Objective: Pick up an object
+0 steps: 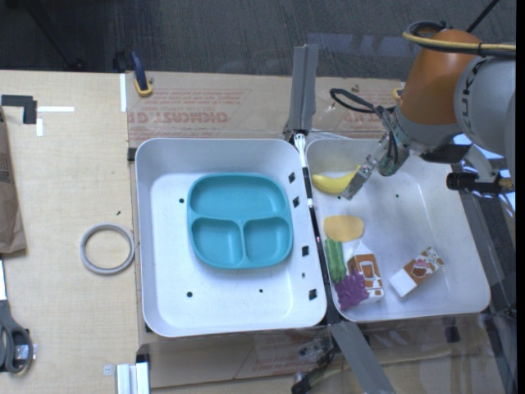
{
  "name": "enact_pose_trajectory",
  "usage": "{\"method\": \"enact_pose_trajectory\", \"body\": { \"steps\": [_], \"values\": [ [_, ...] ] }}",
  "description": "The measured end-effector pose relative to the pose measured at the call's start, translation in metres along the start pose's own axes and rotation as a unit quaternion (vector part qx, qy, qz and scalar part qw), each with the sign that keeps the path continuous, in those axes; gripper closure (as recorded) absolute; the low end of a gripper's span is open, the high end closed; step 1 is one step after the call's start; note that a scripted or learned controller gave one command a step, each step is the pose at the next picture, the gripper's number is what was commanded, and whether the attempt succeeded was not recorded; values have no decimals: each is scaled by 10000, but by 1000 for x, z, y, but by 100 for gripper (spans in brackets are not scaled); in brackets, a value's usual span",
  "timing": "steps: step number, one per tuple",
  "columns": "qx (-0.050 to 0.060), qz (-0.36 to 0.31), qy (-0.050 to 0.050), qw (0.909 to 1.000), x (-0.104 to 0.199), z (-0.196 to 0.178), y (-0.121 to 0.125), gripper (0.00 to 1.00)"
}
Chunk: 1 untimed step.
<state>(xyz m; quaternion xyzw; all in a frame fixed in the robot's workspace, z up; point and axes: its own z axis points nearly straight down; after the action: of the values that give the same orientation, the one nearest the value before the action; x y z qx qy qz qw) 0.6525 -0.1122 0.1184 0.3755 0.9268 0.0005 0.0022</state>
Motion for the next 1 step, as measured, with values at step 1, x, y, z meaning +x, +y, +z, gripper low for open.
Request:
{"method": "enact_pose_trajectory", "body": {
  "steps": [1],
  "values": [
    [-1,-1304,-1,9915,36,-74,33,0]
  ]
}}
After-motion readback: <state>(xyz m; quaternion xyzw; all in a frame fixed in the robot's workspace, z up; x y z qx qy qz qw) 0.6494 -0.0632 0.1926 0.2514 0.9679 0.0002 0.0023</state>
